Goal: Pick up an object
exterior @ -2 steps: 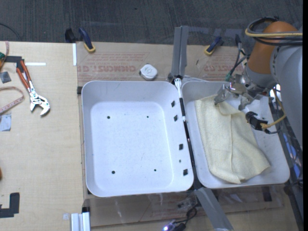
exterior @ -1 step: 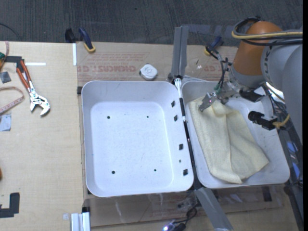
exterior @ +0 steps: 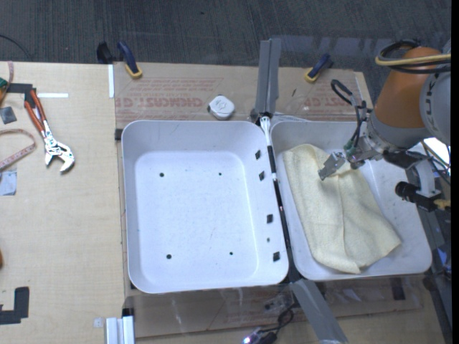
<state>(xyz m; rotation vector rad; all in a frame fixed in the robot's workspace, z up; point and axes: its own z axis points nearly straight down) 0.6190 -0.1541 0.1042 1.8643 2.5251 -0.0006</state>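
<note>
Cloth [exterior: 337, 217] — a cream towel, rumpled and folded over itself — lies in the right bin [exterior: 423, 246], running from that bin's upper left toward its lower right corner. Above the towel's upper part, right of centre in the frame, the gripper [exterior: 337, 163] reaches in from the right on the grey arm [exterior: 430, 113] with its orange band. Its fingers [exterior: 328, 168] stand just over the cloth's top edge; whether they are parted or closed, or pinching any fabric, cannot be told from this slant. The left bin [exterior: 133, 192] fills the middle of the frame. On the bench [exterior: 64, 228] at the far left lies a red-handled wrench [exterior: 46, 135].
</note>
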